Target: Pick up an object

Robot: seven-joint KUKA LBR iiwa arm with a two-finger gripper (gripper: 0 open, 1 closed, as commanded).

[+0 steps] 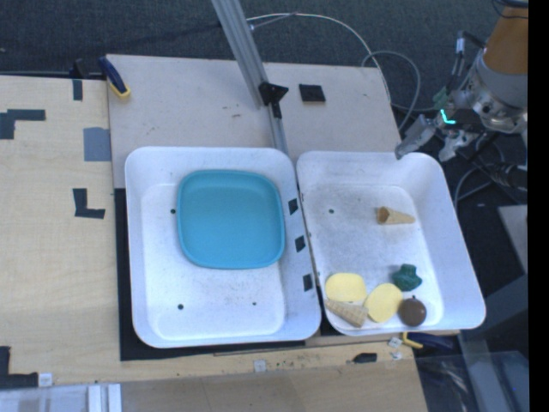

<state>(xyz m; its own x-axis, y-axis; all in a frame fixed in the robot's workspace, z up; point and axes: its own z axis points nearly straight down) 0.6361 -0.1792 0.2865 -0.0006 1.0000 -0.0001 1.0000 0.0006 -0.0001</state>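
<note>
The right bin (446, 197) holds several small items. A tan cone piece (395, 217) lies near its middle right. At its front sit two yellow rounds (346, 287) (383, 302), a waffle cone (346, 314), a green piece (407, 276) and a brown ball (413, 312). My gripper (431, 144) hangs above the bin's far right corner, well apart from all of them. Its two fingers (412, 140) are spread open with nothing between them.
The left bin (146, 256) carries a blue square plate (230, 219). A slanted metal pole (249, 54) rises behind the bins. Cables (377, 58) trail over the bench behind the right bin. A yellow-tipped clamp (116, 80) lies at the back left.
</note>
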